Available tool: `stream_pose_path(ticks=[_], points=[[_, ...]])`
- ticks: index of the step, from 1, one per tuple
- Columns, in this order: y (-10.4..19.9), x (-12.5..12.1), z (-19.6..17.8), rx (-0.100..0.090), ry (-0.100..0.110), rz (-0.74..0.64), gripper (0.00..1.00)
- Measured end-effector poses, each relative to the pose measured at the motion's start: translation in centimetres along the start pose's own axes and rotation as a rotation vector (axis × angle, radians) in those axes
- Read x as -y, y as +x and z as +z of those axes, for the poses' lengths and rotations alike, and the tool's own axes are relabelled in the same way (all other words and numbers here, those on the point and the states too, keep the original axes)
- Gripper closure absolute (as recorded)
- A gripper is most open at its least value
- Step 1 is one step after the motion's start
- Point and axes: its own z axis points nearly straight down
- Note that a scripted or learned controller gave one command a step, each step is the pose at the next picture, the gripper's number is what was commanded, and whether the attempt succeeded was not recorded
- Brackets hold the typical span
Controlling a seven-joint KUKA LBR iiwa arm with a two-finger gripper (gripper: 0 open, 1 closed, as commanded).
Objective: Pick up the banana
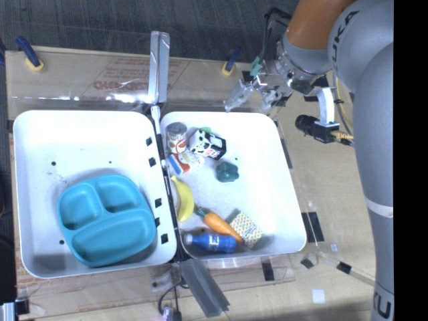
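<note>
The yellow banana (183, 200) lies in the right bin (277, 179), against its left wall, pointing toward the front. My gripper (254, 97) hangs above the bin's back rim, well away from the banana, up and to the right of it. Its two pale fingers stand apart with nothing between them.
Around the banana lie a carrot (219, 224), a blue bottle (210, 243), a patterned packet (246, 228), a teal lump (227, 172), a small can (176, 138) and a black-and-white toy (204, 144). The left bin (33, 152) holds a blue divided tray (107, 217).
</note>
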Motion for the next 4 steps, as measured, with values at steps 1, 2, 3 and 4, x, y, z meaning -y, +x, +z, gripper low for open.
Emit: stream_pose_path(ticks=[1, 2, 3, 4], points=[[7.0, 2.7, 8.6, -0.001, 0.002, -0.21, 0.0], [15.4, 5.3, 8.5, 0.0, 0.001, -0.198, 0.0], [13.1, 13.1, 8.5, -0.001, 0.002, -0.128, 0.0], [11.6, 11.7, 8.5, 0.0, -0.001, -0.219, 0.0]])
